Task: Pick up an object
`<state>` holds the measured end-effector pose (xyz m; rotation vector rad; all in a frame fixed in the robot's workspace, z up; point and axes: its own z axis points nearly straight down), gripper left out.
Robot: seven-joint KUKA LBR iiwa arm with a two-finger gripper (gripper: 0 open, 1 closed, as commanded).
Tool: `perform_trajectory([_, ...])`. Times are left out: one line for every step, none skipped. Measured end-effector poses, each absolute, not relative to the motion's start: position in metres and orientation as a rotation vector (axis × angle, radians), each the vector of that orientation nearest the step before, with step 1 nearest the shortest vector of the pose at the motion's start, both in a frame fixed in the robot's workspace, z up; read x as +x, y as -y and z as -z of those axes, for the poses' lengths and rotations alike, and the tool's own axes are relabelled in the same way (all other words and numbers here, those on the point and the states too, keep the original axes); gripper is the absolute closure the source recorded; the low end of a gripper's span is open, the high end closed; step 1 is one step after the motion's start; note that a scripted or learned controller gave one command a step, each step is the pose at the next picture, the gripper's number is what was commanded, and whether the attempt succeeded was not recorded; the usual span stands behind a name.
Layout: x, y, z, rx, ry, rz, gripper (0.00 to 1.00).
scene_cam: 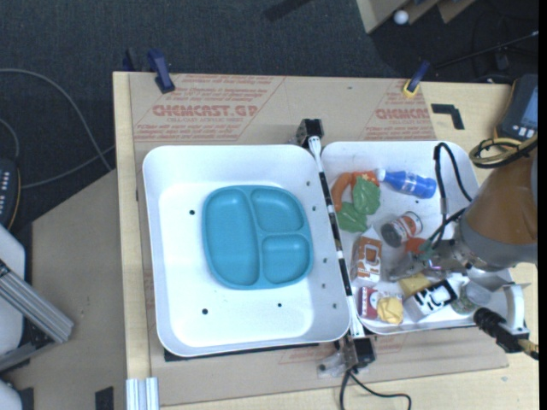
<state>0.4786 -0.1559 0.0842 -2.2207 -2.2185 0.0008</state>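
The right bin holds several small items. A blue bottle lies at the back. A green leafy toy rests over an orange piece. A small can sits mid-bin, with a brown-and-white packet to its left. A red-and-white packet, a yellow item and a black-and-white packet lie at the front. My gripper reaches down into the bin's right half, just above the black-and-white packet and right of the can. The arm's orange band stands over the bin's right rim.
The left bin holds a teal divided plate. A black divider bar runs between the bins. Cables loop over the right bin's back corner. Brown board surrounds both bins.
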Motion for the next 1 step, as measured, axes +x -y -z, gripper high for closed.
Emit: perform_trajectory([0.479, 0.1558, -0.0941, -2.222, 2.22, 0.001, 1.0])
